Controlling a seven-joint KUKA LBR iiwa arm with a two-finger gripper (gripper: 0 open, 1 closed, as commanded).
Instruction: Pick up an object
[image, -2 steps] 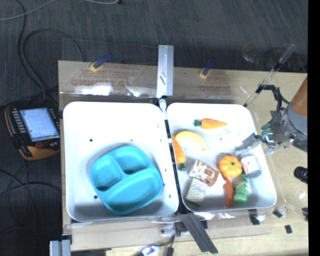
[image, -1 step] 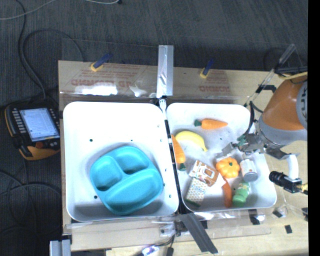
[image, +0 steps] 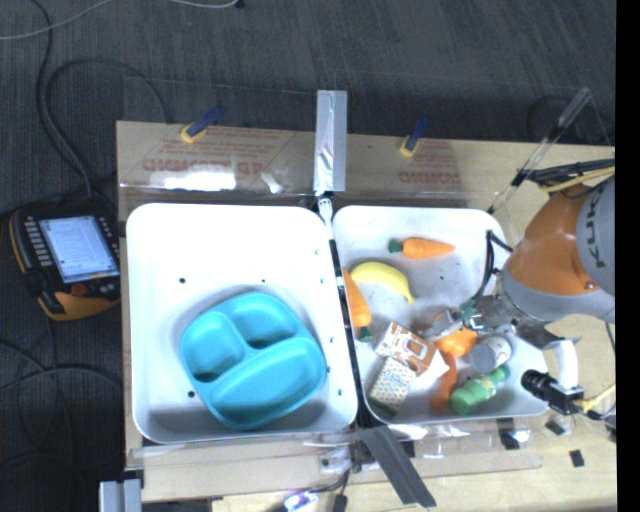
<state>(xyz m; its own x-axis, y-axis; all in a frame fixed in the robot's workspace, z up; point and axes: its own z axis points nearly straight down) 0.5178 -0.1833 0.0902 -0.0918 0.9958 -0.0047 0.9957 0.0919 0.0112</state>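
Arm's grey wrist with orange band (image: 555, 262) sits at right of frame, over the right white plastic bin (image: 420, 222). Gripper (image: 478, 318) is down among the clutter in that bin's lower right; can't tell its state or whether it has anything. Judging by that, pick not done: lift is still left.

Candidates all in right bin:
- orange toy carrot (image: 423, 247), top
- yellow toy banana (image: 382, 279), below it
- small printed carton (image: 402, 350), centre
- green plastic piece (image: 472, 394), bottom right

Left white bin (image: 160, 240) holds a blue sectioned plastic plate (image: 252, 355).

Writing: red print on the cardboard sheet (image: 220, 165) above the bins, unreadable. Carton print too small. Partial letters on arm at right edge.
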